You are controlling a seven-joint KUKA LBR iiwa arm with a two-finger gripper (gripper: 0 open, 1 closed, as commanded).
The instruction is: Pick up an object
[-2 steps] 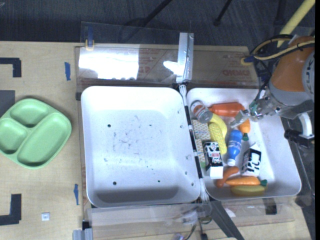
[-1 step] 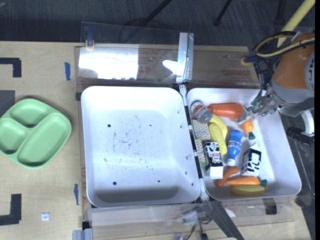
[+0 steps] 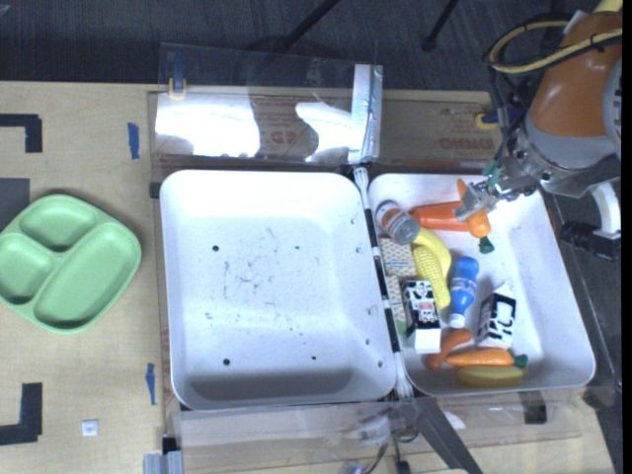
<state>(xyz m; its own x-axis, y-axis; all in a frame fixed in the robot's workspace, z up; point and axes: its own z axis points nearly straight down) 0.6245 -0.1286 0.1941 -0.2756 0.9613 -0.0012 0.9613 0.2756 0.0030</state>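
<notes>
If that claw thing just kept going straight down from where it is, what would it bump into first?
Probably the orange carrot at the back of the right bin: the gripper sits right over its thick end. Depth is hard to judge from this angle.

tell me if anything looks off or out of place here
The toys all sit heaped along the left side of the right bin, some overlapping: a corn cob, a blue bottle and a carrot near the pincer. A green divided plate lies on the bench, outside both bins.

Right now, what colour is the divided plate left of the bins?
Light green divided plate, clearest in the camera view.
</notes>
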